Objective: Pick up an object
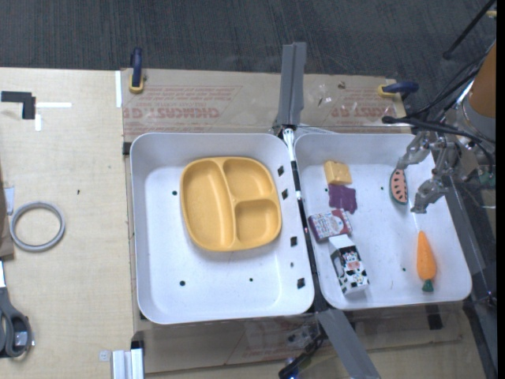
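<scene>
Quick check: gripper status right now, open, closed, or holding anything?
Gripper: open, holding nothing, over the right bin beside the watermelon slice.

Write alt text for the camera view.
A gripper hangs over the right bin, near a watermelon slice, with a toy carrot and small cartons lying around. The left bin holds a yellow divided plate.

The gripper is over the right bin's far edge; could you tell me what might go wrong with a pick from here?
The gripper hangs beside the watermelon slice, which sits against the right bin wall, so a finger could strike the wall. The slice looks thin and may slip. The carrot lies close below and could get nudged.
</scene>
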